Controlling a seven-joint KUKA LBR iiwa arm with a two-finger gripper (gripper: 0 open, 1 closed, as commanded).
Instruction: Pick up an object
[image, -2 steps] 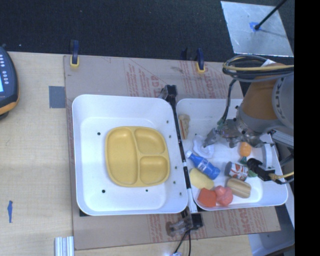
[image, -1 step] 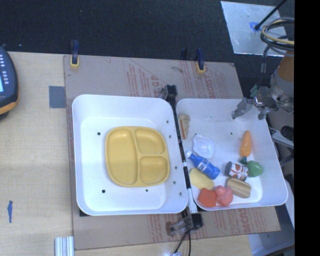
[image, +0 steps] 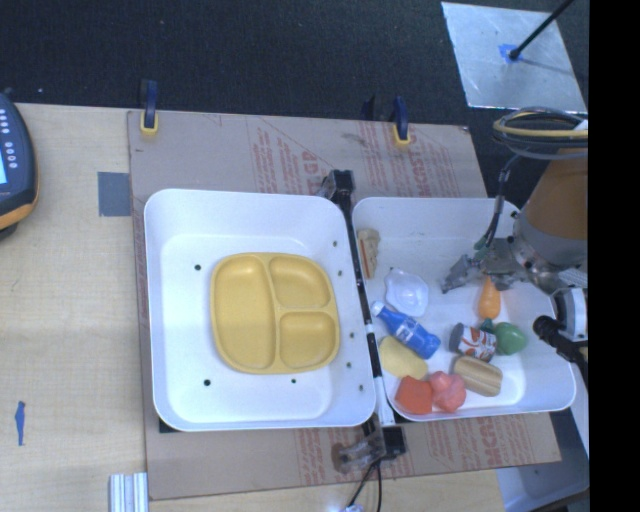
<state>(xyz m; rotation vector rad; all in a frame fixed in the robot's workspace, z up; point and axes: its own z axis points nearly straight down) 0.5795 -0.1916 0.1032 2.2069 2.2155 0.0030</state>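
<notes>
My gripper (image: 486, 277) hangs over the right bin (image: 440, 225), near its right side, with its dark fingers spread open. Just below the fingertips lies a small orange piece (image: 488, 301); nothing is held between the fingers. Close by are a green ball (image: 510, 338), a small can (image: 472, 342) and a tan bun (image: 478, 375). A blue bottle (image: 408, 331), a clear cup (image: 407, 293), a yellow lump (image: 400, 358), a red piece (image: 414, 395) and a pink piece (image: 448, 392) lie further left and toward the front.
The left bin (image: 175, 250) holds a yellow divided plate (image: 275, 311). A beige stick-like item (image: 368, 250) lies along the right bin's left wall. The grey arm (image: 555, 210) comes in over the right bin's right edge. A handheld device (image: 12, 160) rests at the far left.
</notes>
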